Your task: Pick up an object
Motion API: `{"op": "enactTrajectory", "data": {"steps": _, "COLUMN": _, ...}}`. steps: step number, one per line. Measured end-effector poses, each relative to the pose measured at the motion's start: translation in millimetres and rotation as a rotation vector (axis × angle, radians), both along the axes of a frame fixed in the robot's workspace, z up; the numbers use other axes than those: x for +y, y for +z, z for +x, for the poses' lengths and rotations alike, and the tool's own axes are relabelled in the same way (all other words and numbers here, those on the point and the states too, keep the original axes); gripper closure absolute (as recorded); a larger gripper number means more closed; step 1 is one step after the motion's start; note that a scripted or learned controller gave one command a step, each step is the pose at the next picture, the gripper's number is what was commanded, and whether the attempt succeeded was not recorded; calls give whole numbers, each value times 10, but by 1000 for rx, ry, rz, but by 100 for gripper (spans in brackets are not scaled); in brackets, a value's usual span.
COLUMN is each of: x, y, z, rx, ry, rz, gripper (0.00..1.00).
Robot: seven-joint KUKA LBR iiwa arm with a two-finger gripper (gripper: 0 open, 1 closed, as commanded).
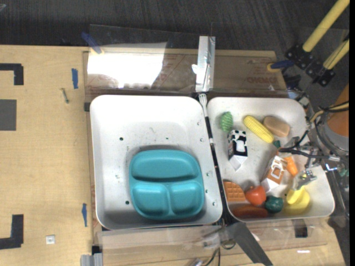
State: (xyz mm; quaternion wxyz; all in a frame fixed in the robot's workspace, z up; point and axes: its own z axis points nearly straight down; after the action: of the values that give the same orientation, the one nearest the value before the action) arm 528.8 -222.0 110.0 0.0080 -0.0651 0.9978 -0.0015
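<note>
Objects, small plastic toy foods such as a yellow corn cob (258, 128), lie unlifted in the right white bin (317, 204); gripper (307, 170) hovers low above them; grasp state cannot tell; pick remains.

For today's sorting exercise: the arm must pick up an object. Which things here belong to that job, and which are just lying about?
Belong to the job:
gripper
corn cob
tomato
banana
waffle
black-and-white toy
right bin

Just lying about:
teal divided tray
left bin
blue tape marks
</note>
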Motion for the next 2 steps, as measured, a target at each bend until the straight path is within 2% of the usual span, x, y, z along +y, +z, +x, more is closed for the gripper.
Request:
{"op": "enactTrajectory", "data": {"steps": 1, "x": 361, "y": -209, "z": 1062, "rx": 5, "ry": 117, "rz": 0, "gripper": 0}}
{"op": "enactTrajectory", "data": {"steps": 2, "x": 167, "y": -205, "z": 654, "rx": 6, "ry": 170, "rz": -2, "gripper": 0}}
